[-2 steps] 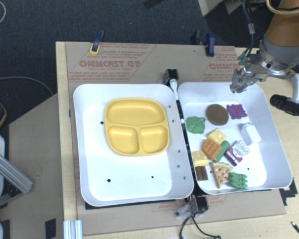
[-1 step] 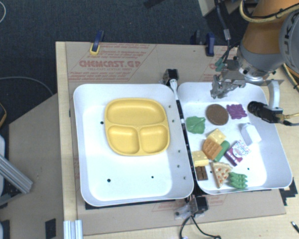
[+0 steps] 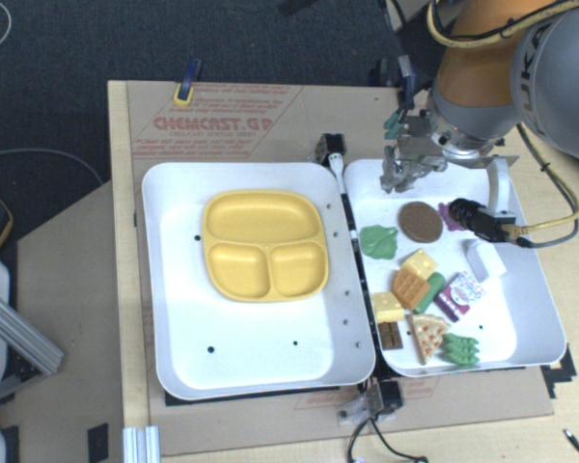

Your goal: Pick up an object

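My gripper (image 3: 401,177) hangs over the far left corner of the right bin (image 3: 531,307), just above the bin floor and a little behind a round brown cookie (image 3: 422,221). Nothing shows in it. Several toy foods lie in this bin: a green leaf (image 3: 378,241), a yellow cheese wedge (image 3: 421,262), a tan waffle piece (image 3: 408,285), a pizza slice (image 3: 427,336), a green broccoli (image 3: 461,349) and a purple-and-white packet (image 3: 458,294).
The left bin (image 3: 174,287) holds a yellow three-compartment plate (image 3: 266,243). A black clip (image 3: 330,149) sits where the bins meet at the back. The arm's black cable piece (image 3: 481,222) hangs over the right bin's back. A blue-and-yellow clamp (image 3: 185,85) lies on the cardboard.
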{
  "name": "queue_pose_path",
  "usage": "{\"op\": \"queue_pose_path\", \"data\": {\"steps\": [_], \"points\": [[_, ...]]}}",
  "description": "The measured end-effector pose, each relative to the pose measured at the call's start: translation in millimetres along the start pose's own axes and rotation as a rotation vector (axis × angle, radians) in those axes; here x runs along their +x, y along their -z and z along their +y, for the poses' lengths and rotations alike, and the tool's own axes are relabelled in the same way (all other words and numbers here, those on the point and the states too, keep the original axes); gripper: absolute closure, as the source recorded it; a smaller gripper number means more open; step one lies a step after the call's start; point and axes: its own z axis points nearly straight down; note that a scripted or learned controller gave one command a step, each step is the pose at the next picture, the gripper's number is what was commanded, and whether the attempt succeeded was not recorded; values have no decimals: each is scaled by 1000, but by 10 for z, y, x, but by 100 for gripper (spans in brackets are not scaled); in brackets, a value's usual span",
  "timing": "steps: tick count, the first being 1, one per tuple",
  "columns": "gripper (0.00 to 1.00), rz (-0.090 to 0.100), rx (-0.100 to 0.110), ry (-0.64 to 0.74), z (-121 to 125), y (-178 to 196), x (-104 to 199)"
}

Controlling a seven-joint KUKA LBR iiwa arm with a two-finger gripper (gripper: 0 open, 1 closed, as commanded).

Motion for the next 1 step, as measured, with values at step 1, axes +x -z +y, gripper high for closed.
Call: {"op": "queue_pose_path", "data": {"steps": [1], "points": [[100, 0, 2, 0, -168, -143, 527]]}}
